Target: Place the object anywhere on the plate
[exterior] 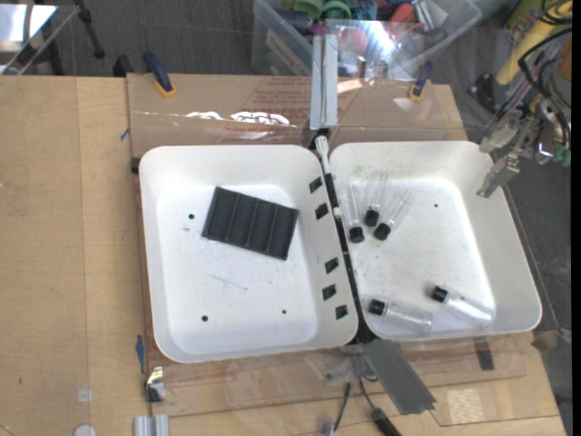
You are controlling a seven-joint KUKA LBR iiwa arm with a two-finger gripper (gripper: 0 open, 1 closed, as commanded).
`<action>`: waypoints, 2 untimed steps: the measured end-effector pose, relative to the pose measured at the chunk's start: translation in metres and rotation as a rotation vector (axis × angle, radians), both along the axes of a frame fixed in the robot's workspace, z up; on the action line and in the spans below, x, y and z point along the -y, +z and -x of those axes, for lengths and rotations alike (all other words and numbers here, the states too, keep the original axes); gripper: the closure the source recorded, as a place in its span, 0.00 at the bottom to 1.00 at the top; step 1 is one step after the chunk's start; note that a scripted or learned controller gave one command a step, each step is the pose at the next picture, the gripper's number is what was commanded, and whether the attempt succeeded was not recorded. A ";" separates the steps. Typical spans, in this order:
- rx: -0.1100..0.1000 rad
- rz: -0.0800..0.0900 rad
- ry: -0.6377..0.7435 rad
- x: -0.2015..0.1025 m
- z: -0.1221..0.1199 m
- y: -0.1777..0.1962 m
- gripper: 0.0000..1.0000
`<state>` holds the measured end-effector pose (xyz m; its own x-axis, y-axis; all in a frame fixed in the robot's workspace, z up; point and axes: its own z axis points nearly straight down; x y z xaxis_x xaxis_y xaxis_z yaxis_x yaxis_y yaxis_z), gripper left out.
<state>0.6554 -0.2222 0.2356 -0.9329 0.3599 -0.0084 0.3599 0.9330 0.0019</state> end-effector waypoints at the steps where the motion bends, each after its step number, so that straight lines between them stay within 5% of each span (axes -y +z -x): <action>1: 0.009 0.000 -0.003 0.000 -0.001 0.012 1.00; 2: 0.009 0.000 -0.003 0.000 -0.001 0.011 0.00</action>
<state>0.6567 -0.2225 0.2469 -0.9317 0.3629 -0.0163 0.3629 0.9318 0.0054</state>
